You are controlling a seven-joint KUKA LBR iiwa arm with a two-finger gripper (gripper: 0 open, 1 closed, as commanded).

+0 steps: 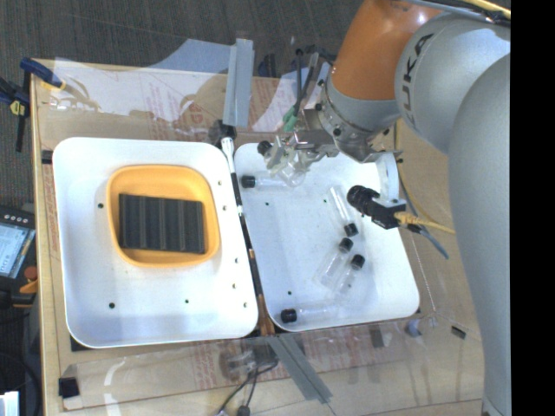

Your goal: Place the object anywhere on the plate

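A yellow plate (130, 182) lies in the left bin (78, 276), with a dark ribbed insert (163, 221) at its middle. Several clear vials with black caps lie in the right bin (390, 293): one vial (336, 201) right of centre, two vials (338, 265) side by side below it, and one vial (299, 314) at the front edge. A lone black cap (248, 181) sits near the bin's far left corner. My gripper (289, 156) hangs low over the far edge of the right bin, right of that cap. It is small and blurred against the white floor.
The grey arm with its orange band (381, 33) covers the far right of the bench. A black fitting with an orange cable (375, 206) juts over the right bin's right side. A divider strip (243, 232) separates the bins. A grey bar (238, 81) stands behind them.
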